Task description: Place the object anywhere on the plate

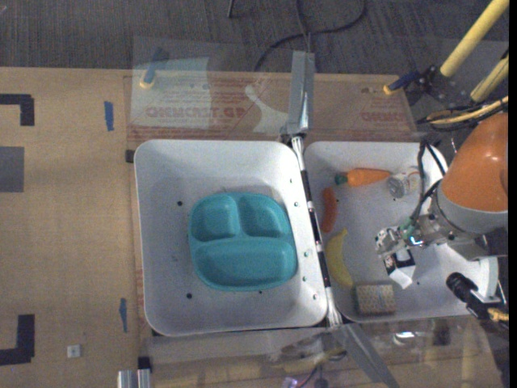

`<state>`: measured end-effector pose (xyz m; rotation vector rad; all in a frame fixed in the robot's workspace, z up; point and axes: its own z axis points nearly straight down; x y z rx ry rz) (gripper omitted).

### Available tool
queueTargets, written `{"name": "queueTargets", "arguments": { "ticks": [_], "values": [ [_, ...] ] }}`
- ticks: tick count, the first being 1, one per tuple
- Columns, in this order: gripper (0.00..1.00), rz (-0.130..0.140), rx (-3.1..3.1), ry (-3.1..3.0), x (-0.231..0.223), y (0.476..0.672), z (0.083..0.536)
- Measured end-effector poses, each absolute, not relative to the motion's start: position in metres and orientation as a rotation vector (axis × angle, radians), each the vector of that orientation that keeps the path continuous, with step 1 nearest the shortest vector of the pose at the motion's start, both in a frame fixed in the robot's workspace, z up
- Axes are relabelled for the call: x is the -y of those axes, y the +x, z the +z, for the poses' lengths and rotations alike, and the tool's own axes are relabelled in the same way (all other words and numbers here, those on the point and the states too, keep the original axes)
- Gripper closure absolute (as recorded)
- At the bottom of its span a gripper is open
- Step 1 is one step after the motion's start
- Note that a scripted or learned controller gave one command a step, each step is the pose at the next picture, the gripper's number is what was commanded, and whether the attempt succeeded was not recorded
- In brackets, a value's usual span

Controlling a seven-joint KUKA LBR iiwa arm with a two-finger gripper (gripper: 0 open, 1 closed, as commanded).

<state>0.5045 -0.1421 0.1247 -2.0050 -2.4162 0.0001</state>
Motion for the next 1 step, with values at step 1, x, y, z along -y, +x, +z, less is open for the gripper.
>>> {"name": "queueTargets", "arguments": {
  "ticks": [1],
  "values": [
    [1.0, -0.002, 2.664, -1.672, 0.0714, 0.5384, 0.1848]
  ]
}}
